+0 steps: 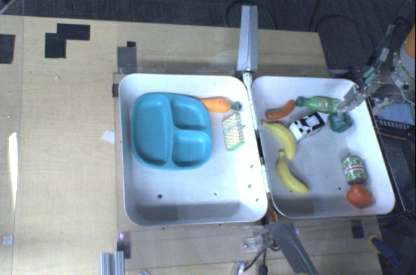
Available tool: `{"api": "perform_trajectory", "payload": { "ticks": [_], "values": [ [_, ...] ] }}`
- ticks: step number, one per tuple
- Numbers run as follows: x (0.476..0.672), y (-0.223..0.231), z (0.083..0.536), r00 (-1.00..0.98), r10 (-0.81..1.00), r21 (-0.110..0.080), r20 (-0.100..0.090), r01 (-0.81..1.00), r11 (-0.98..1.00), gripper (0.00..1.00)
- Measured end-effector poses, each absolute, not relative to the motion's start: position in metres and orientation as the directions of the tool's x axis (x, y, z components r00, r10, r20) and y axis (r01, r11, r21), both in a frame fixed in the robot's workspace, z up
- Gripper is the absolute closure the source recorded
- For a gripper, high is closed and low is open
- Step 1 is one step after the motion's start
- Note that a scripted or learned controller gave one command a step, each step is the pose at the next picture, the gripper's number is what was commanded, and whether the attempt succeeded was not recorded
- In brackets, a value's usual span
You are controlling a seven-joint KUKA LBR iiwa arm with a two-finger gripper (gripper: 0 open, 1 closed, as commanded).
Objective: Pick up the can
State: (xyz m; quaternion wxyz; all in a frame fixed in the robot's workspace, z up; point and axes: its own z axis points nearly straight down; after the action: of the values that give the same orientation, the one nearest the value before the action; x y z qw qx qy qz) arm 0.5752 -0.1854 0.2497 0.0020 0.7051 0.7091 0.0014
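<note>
The can (353, 169) is small, with a green and white label and a silver top. It lies in the right bin (325, 202) near the right wall, just above a red tomato (359, 196). My gripper (351, 100) hangs over the bin's far right corner, well behind the can and apart from it. It sits close to the cap end of a green bottle (317, 103) and just above a teal object (340, 122).
The right bin also holds two bananas (286, 157), a red sausage (280, 111) and a black and white item (306, 125). In the left bin (188, 209) are a blue divided tray (171, 129), a carrot (216, 104) and a yellow-green sponge (233, 132).
</note>
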Motion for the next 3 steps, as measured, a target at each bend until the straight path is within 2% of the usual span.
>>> {"api": "perform_trajectory", "payload": {
  "ticks": [1, 2, 3],
  "values": [
    [0.515, -0.206, 0.142, -0.013, 1.0, 0.003, -0.001, 1.0, 0.013, 0.0],
    [0.5, -0.203, 0.09, 0.064, 0.998, 0.014, 0.001, 0.998, -0.064, 0.0],
    [0.534, -0.155, 0.104, 0.219, 0.976, 0.003, 0.001, 0.976, -0.219, 0.0]
  ]
}}
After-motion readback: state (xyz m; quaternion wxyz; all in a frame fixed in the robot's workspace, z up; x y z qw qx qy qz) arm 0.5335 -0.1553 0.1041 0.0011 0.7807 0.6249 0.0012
